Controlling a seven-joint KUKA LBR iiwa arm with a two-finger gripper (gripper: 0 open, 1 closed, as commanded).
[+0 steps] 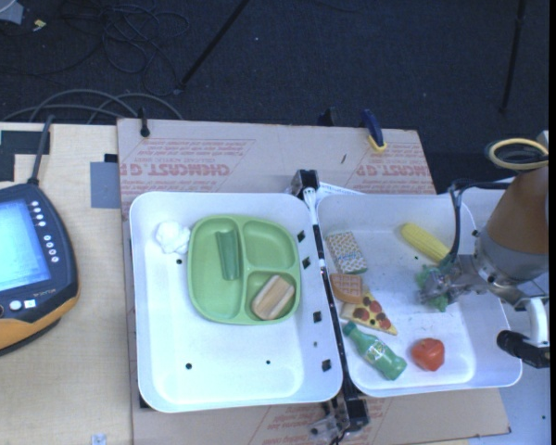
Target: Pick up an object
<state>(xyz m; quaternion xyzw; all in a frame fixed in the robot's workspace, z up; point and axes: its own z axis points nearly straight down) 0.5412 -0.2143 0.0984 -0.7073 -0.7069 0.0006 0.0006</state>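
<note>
I am down in the right bin (500, 374), near its right wall, my gripper (437, 286) low over a small dark green thing (430, 279) that sits about midway along that side; whether it is between my jaws I cannot tell, nor whether they are spread or clenched. Two white bins lie side by side on the bench. The right bin carries six loose things: one yellow corn cob (424, 242) toward the far right corner, its long axis slanting from far-left to near-right; one checked cracker (347, 251) near the left wall; one waffle (347, 288) just below it; one pizza slice (371, 315) touching the waffle, its tip pointing toward the near right corner; one green bottle (375, 351) near the near edge, long axis running from far-left to near-right; one red tomato (428, 353) just beside the bottle, on its right. The left bin (222, 378) carries one green plate (204, 290) with three compartments: one green stick upright in the left one, one bread piece (273, 297) in the near right one. One white lump (172, 237) sits in the far left corner, touching the plate's rim.
</note>
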